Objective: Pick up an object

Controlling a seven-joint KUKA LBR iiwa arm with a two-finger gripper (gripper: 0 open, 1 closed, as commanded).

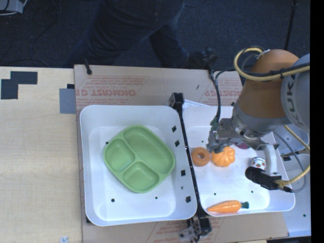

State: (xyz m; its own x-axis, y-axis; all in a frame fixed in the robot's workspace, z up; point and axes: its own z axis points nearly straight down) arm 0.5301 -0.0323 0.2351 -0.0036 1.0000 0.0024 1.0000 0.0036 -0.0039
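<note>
Orange toy carrot (224, 206) with a green stub lies flat at the near edge of the right bin (273, 199), pointed end to the left, well apart from the other items. Left bin (101, 206) holds a green divided plate (139, 157): three compartments, flat on the floor, turned at an angle, roughly mid-bin. Black divider (185, 156) runs near to far between the two bins.

Mid-depth in the right bin:
- Orange ring (200, 156), donut-like, just beside the divider.
- Small orange pumpkin (223, 157) just right of the ring. They're touching or nearly so; can't resolve a gap.
- Small white ball (257, 162) with coloured marks, further right, apart from the pumpkin.

Ring and pumpkin both rest on the bin floor.

Gripper (219, 145) is low in the right bin, just behind the ring and pumpkin, roughly above where they meet. Its lower end overlaps the pumpkin's far edge in this view. Can't tell whether it's open or closed, or whether it touches either item. A purple scrap (243, 146) peeks out beside the wrist; too little is visible to identify it.

Grey arm (266, 80) with its orange band comes in from the right, over the far half of the right bin. Both bins sit on a cardboard sheet (131, 87) with red print. Pale wooden bench (35, 161) lies to the left, with dark floor (126, 29) beyond.
</note>
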